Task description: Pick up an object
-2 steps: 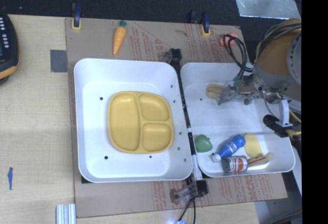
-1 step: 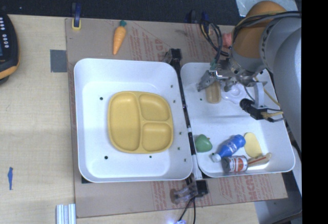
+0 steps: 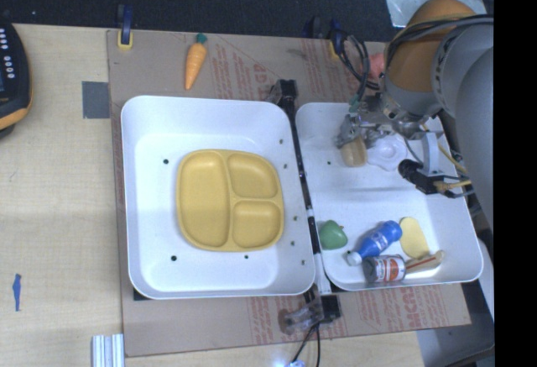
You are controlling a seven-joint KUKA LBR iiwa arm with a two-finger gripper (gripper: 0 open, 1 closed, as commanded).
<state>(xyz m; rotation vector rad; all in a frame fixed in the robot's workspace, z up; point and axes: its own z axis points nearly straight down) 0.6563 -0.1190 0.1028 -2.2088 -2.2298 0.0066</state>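
My claw (image 3: 362, 132) sits low in the right bin (image 3: 470, 273), its tips just above a small tan object (image 3: 353, 154). Whether it grips that object, I cannot tell. Green piece (image 3: 333, 234), blue bottle (image 3: 377, 239) and red-banded can (image 3: 388, 270) lie well below it.

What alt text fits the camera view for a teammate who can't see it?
The arm's gripper sits low over a tan object in the right bin, near a blue bottle and green item. The left bin holds a yellow tray.
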